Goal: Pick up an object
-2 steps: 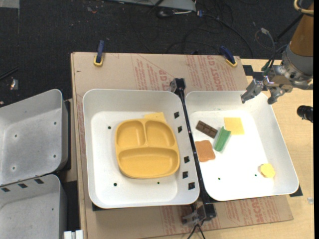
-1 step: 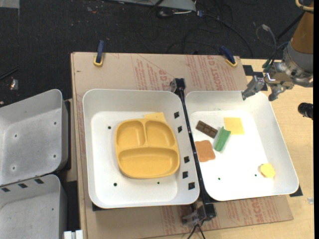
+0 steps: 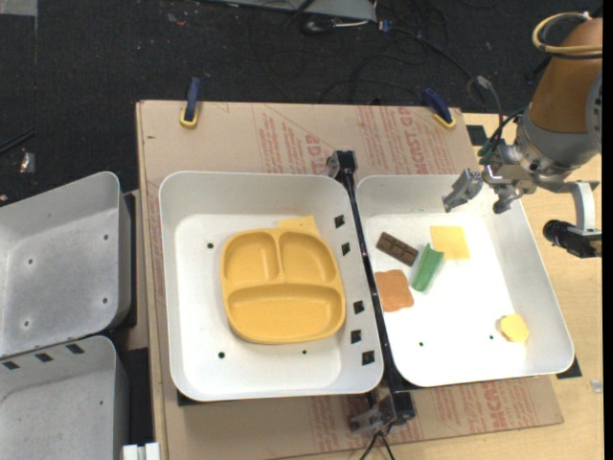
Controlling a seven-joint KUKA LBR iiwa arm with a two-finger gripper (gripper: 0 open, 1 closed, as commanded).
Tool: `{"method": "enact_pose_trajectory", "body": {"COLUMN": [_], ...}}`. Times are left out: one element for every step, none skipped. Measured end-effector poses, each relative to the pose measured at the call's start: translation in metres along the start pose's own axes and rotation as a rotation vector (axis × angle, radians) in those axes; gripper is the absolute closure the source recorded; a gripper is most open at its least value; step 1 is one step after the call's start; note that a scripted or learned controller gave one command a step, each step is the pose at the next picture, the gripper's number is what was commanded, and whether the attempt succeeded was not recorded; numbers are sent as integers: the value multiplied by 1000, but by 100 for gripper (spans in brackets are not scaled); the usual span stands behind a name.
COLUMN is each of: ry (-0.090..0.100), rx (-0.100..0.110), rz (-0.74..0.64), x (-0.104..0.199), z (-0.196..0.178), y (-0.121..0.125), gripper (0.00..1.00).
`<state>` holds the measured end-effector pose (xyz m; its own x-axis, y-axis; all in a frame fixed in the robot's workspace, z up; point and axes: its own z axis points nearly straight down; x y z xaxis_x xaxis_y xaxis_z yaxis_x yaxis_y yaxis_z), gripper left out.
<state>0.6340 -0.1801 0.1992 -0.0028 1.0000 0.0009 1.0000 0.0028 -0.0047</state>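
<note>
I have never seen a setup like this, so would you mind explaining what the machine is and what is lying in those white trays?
This is one picture from a camera fixed above a bench, looking down at a slant. The machine at the right is a robot arm, grey with an orange band, ending in a gripper with two fingers that hangs over the far edge of the right bin. Its job is to pick up an object, and nothing sits between its fingers.

Two shallow white bins stand side by side. The left bin holds a yellow divided tray with a pale yellow piece peeking out behind it. The right bin holds a brown bar, a yellow square, a green block, an orange piece and a small yellow lump.
</note>
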Motion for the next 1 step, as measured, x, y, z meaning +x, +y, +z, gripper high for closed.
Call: {"method": "enact_pose_trajectory", "body": {"ry": [0], "rx": [-1], "rz": [0], "x": [9], "z": [51], "y": [5], "gripper": [0]}}
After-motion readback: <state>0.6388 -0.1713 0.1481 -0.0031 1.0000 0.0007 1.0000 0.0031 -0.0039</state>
